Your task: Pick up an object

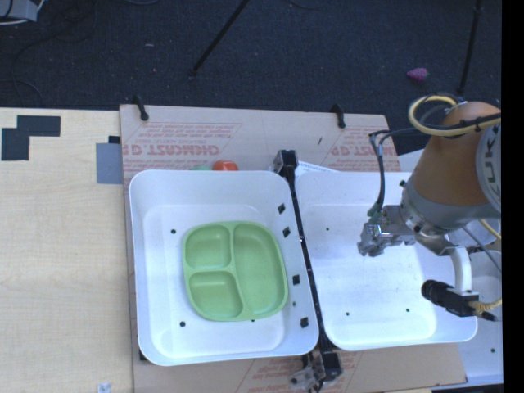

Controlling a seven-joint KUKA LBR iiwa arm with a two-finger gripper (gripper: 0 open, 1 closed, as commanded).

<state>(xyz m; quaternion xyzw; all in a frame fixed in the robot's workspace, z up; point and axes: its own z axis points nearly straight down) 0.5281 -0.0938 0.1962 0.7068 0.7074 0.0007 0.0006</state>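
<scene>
Over the right bin (409, 334), the gripper (372, 241) is hanging above bare white floor, with nothing showing between its fingers; whether they are spread or pressed together I cannot tell. Well apart to its left, a green divided plate (234, 270) is lying flat in the middle of the left bin (155, 219), across the black divider (296, 244) between the bins.
</scene>
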